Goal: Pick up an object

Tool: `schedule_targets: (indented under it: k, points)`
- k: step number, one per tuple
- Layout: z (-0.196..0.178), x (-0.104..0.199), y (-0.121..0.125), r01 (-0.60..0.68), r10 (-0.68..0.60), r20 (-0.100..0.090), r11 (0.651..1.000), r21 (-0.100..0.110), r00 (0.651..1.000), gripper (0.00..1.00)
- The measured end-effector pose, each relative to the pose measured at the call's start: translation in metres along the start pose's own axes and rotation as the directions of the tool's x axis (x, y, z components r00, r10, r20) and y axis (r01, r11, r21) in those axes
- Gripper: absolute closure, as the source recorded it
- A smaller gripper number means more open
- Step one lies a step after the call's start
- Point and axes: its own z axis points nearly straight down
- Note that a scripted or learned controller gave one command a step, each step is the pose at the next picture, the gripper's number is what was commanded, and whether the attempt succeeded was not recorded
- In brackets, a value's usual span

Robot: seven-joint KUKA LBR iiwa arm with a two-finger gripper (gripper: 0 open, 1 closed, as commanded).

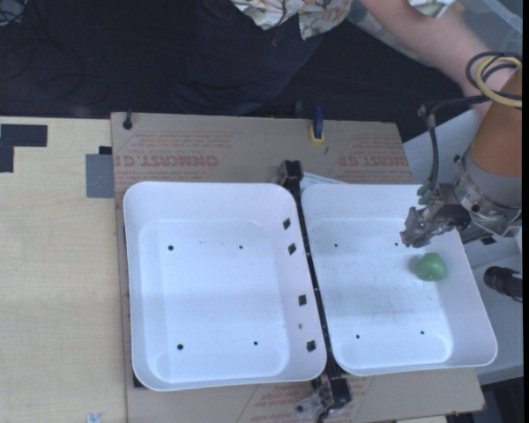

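A small green round object lies on the floor of the right bin, close to that bin's right wall. My gripper hangs over the right bin's upper right part, just up and to the left of the green object and apart from it. Nothing shows between the gripper and the bin floor. The arm's grey wrist and orange band come in from the right edge above it.
The left bin sits beside the right one, joined by a black clip strip. A person in a patterned shirt leans over the far side of the bench, an arm stretched toward the robot. Cardboard underlies both bins.
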Motion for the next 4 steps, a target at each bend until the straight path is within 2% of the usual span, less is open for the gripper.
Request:
schedule_targets:
  k: [1,2,3,4]
  points:
    - [0.043,0.037,-0.066,-0.002,0.002,-0.003,1.0,0.008,1.0,1.0]
    - [-0.11,0.07,-0.007,0.006,-0.006,0.002,1.0,-0.02,1.0,1.0]
    - [-0.033,0.114,-0.014,0.003,-0.003,0.0,1.0,0.006,1.0,1.0]
    - [-0.046,0.111,-0.013,0.002,-0.002,0.001,1.0,0.002,1.0,1.0]
